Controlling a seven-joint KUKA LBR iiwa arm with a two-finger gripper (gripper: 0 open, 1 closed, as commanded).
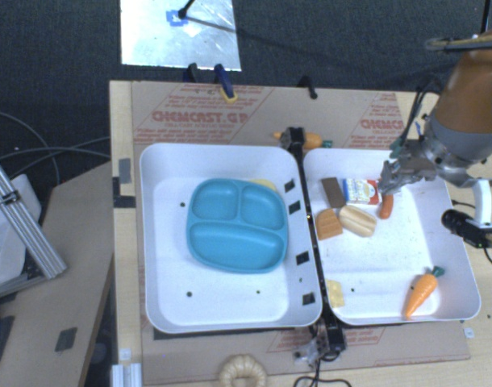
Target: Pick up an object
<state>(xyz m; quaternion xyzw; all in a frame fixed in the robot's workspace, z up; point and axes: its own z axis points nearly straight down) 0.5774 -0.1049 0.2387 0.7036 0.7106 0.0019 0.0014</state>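
Gripper (389, 181) over tapered orange carrot (386, 206)

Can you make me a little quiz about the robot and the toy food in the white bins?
1. True or false: the blue plate lies in the right bin.
2. Which toy lies nearest the front right corner of the right bin? A) carrot B) bread roll C) brown block
3. Fill in: the gripper hovers over the ____ bin.

Key:
1. False. It lies in the left bin.
2. A, the carrot.
3. Right, near its back edge, close to a small red-and-white packet.
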